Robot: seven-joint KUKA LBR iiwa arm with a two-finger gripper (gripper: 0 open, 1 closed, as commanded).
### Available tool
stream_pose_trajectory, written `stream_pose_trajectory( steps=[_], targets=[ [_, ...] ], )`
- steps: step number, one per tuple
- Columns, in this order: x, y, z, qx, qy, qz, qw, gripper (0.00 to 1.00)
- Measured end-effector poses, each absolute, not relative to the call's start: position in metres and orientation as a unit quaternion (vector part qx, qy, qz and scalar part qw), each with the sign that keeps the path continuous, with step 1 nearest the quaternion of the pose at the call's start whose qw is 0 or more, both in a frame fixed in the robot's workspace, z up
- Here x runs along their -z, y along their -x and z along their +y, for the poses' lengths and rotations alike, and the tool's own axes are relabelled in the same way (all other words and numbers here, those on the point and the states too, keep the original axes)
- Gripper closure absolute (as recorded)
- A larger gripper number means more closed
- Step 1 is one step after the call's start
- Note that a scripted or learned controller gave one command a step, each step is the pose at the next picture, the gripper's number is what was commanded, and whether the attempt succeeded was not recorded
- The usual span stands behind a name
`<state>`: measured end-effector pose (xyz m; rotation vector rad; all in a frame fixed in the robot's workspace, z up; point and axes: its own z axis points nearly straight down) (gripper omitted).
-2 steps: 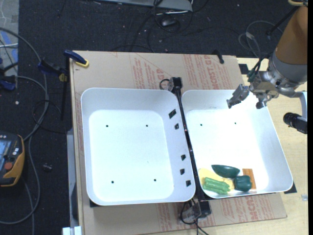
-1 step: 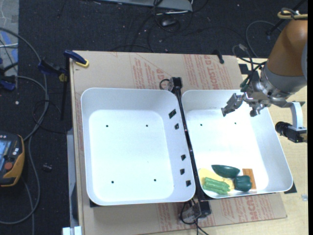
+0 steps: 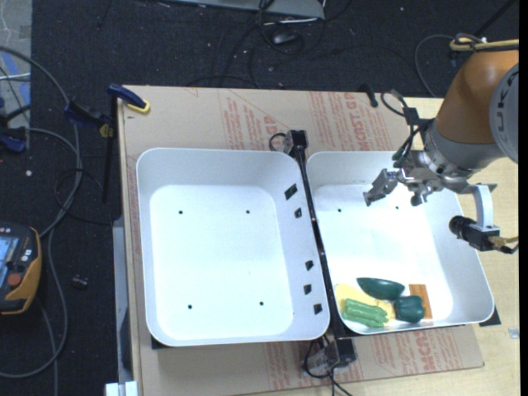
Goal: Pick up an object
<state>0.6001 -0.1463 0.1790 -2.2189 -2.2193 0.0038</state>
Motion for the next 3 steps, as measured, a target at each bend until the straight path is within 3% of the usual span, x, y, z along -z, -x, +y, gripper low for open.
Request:
stream_pose_trajectory(
  steps=[1,2,3],
  targets=[
    [-0.119,-0.593,-0.141,-0.0016,0.707,-0.707,0.002,0.00],
    [-0.132,-0.595,-0.141,0.0003,0.707,-0.707,0.000,1.00],
    [-0.174,-0.596,-0.143,0.0008,0.707,-0.707,-0.001,1.00]
  ],
)
